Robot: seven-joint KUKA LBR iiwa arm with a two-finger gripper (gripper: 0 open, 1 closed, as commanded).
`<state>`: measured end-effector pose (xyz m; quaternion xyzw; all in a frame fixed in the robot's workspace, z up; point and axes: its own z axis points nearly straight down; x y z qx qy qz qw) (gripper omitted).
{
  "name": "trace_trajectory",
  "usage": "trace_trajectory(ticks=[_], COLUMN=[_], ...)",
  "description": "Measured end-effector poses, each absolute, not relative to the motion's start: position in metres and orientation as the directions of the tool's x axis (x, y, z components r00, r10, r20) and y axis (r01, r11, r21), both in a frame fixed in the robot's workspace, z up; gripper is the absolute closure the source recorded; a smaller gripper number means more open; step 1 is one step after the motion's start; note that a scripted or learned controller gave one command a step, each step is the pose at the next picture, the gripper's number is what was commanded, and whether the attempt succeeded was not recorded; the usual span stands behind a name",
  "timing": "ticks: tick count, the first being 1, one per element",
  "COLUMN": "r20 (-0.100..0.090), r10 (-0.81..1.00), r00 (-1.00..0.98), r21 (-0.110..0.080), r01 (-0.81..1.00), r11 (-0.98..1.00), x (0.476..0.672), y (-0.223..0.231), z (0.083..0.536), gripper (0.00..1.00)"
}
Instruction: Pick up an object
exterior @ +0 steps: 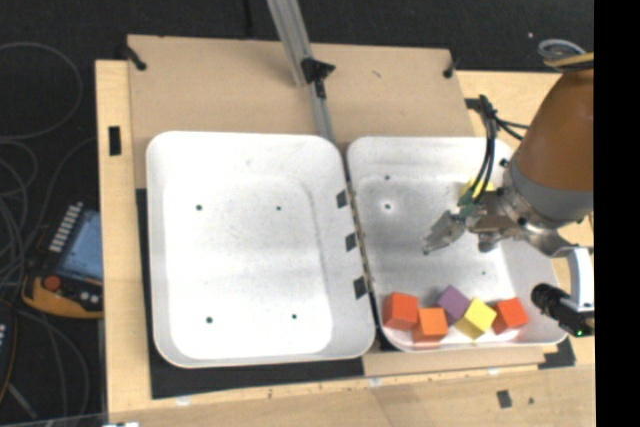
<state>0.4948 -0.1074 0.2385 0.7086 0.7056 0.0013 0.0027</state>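
Nothing is picked up yet. The hand (447, 233) hangs over the middle of the right bin (400, 165), and whether it is wide or narrow I cannot tell at this slant. The blocks (455, 312) lie along the bin's 6 o'clock edge, apparently untouched.

left white bin (250, 245) on bench (230, 85), metal pole (285, 0) slanting in over bench's far edge, handheld pendant (70, 260) with blue screen off bench's left edge, black cables (30, 105) on dark floor
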Motion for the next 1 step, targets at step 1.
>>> trace_trajectory(ticks=[1], r20=[-0.005], r10=[1.0], r00=[0.005], r21=[0.0], r01=[1.0], r11=[-0.005], x=[0.5497], y=[-0.2008], z=[0.1907], gripper=[0.0])
